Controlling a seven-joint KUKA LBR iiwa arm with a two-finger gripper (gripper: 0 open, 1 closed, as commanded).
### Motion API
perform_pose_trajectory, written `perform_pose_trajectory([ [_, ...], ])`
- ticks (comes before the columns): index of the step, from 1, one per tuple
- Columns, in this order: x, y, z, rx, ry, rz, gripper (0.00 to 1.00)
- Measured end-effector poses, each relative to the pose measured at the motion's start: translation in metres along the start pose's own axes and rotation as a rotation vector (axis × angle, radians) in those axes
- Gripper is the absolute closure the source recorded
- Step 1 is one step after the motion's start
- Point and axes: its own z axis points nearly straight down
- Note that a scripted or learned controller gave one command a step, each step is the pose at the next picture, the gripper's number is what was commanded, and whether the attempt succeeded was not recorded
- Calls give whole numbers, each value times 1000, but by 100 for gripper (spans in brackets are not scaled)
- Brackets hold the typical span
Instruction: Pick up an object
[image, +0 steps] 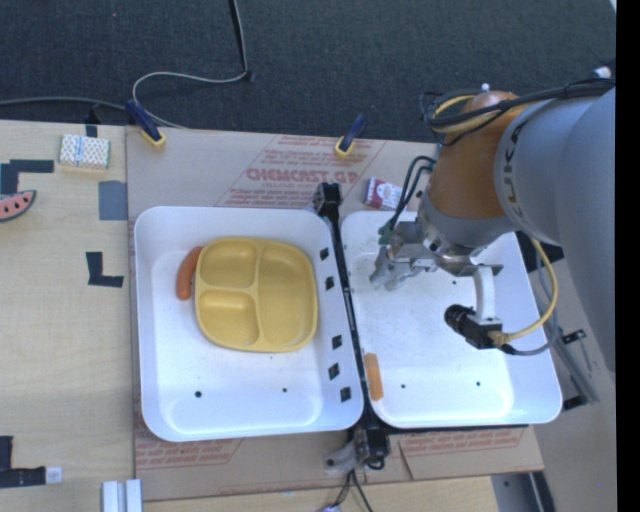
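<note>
Tool (392, 272) hovering over the right bin (520, 400)
Fingers' state unclear; carrot (373, 376) hugs the wall, so a grab could slip.

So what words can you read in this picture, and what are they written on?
"CHEMCAST GP": red print on the brown cardboard sheet behind the bins; spelling uncertain, blurred.
The smaller red lines beneath: too blurred to read.
Red print along the cardboard's front edge: too small.
Small red-and-white packet: unreadable.
</note>
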Motion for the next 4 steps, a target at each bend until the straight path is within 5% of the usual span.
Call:
perform_pose_trajectory([
  [1,0,-1,1,2,0,1,0],
  [3,28,92,1,1,-1,1,0],
  [4,27,92,-9,2,-3,0,100],
])
